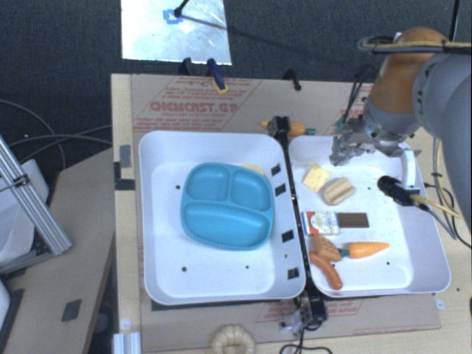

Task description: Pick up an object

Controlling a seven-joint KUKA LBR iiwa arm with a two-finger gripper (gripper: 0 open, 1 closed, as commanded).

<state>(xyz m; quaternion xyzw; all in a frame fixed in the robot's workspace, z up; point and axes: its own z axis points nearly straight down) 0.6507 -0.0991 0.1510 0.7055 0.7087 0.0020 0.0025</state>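
– While the gripper [344, 153] hangs over the far end of the right bin [398, 271], what lies closest to it?

– A cheese wedge [316, 177], just toward the camera from the gripper and a little left, with one corner aimed up at it. A bread roll [338, 191] lies just beside the cheese, straight toward the camera from the gripper. Its long axis runs left to right, with the right end tipped slightly toward the far wall.

– Is the gripper open or closed?

– I cannot tell from this angle. The cheese and the roll both rest on the bin floor.

– And farther from it?

– A red and white packet [321, 223] with a chocolate bar [352, 220] right beside it, the bar's long axis running left to right. Past those is a carrot [366, 249], also lying left to right, with its thin tip pointing at the right wall. A sausage [327, 269] slants from near the carrot's thick end down toward the near wall.

– How about edges and room?

– The cheese, the packet and the sausage sit near the wall shared with the left bin [169, 257], which holds a blue plate [227, 205]. The roll and the bar lie nearer the middle. Bare floor opens to the right of the roll and the bar. There is more between the carrot and the near right corner.
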